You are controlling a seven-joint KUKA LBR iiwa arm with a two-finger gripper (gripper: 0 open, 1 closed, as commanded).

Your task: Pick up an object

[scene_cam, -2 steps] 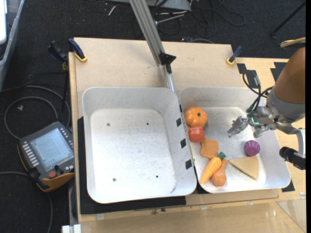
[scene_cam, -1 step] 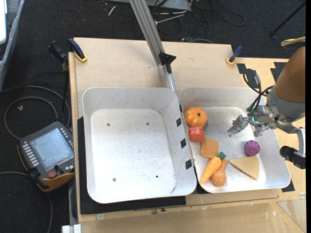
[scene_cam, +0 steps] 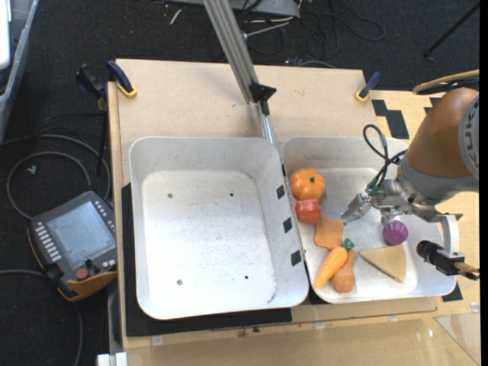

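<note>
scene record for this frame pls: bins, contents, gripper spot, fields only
bins: left bin and right bin, white, side by side
right bin contents: orange pumpkin, red block, orange flat piece, carrot, cheese wedge, purple onion
gripper: gripper over right bin, between the pumpkin and the purple onion
grasp: nothing seen between the jaws
arm: enters from the right

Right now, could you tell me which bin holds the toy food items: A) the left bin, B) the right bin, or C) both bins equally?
B: the orange pumpkin, carrot, cheese wedge and purple piece all lie in the right bin, under the gripper.
</note>
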